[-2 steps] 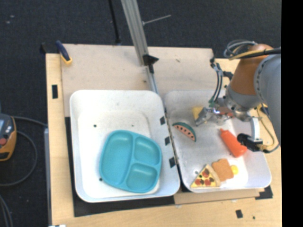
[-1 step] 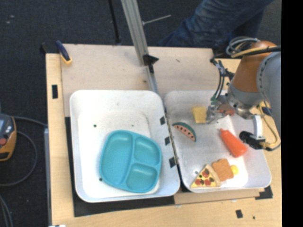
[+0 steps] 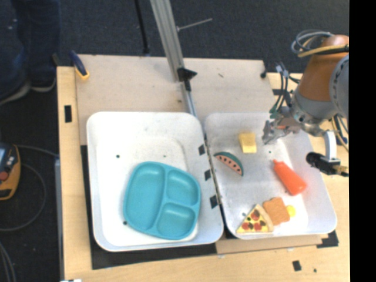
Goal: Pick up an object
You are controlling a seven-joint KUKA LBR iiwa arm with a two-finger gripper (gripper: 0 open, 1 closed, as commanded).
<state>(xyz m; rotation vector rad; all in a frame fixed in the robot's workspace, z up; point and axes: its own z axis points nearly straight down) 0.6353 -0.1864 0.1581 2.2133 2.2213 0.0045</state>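
My gripper (image 3: 269, 135) hangs over the right bin (image 3: 226, 125), at its upper right part, just right of a yellow block (image 3: 248, 143). Nothing shows between its fingers. A watermelon slice (image 3: 229, 163) lies left of the bin's middle. An orange bottle-shaped toy (image 3: 289, 177) lies below and right of the gripper. A pizza slice (image 3: 255, 221) and a toast-like piece (image 3: 277, 210) sit near the bin's front edge.
The left bin (image 3: 106, 134) holds a blue divided plate (image 3: 161, 200). A metal post (image 3: 170, 37) rises from the back of the bench between the bins. Cables (image 3: 326, 157) hang off the arm at the right bin's right rim.
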